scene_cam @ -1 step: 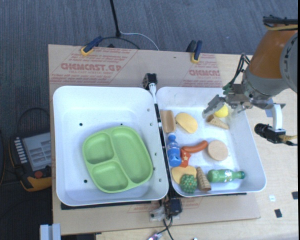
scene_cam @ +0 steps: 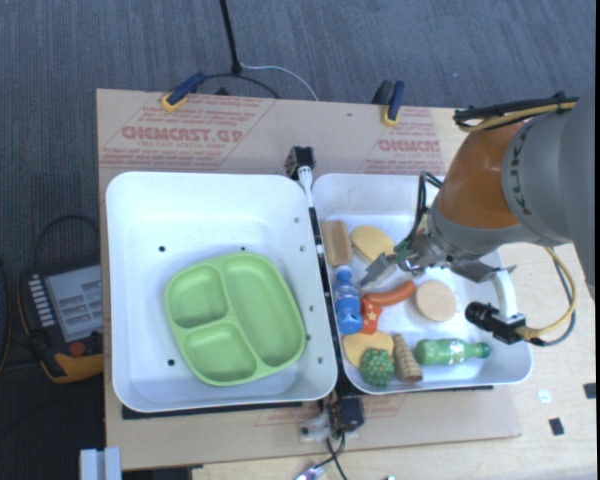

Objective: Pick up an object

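Note:
My gripper (scene_cam: 380, 270) reaches into the right bin (scene_cam: 510, 368) from the right and points down and to the left. It is open, with nothing between its fingers. Its tips hang just above the red-orange sausage-shaped toy (scene_cam: 392, 294). A blue bottle (scene_cam: 346, 300) lies just left of the tips, and a yellow piece (scene_cam: 370, 240) lies just beyond them. A round beige disc (scene_cam: 436, 301) lies to the right, below the wrist.
A tan block (scene_cam: 336, 241) leans by the right bin's left wall. A green bottle (scene_cam: 452, 350), a brown piece (scene_cam: 407, 359), a green knobbly toy (scene_cam: 376, 367) and a yellow toy (scene_cam: 360, 345) crowd its near edge. The left bin (scene_cam: 140, 208) holds a green divided plate (scene_cam: 235, 318).

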